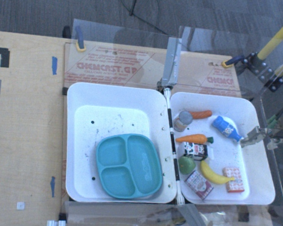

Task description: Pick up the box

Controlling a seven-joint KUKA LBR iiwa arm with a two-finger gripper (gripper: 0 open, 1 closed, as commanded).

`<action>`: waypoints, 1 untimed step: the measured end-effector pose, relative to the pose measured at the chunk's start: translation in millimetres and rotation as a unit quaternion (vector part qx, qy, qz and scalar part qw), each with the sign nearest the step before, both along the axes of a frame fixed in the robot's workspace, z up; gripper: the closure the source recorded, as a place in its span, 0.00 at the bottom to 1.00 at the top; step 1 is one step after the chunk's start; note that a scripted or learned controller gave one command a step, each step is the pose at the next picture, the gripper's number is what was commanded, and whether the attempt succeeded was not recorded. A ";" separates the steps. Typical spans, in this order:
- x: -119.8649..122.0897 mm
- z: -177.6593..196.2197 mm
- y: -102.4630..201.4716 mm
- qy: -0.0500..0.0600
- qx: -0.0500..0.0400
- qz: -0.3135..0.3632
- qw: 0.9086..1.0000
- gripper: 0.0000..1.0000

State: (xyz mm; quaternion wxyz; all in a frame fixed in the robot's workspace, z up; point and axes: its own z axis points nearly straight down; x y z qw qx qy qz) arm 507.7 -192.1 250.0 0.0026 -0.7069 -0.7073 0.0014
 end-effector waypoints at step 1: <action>-12.2 -153.4 -18.2 -0.002 0.001 -0.044 0.999 0.00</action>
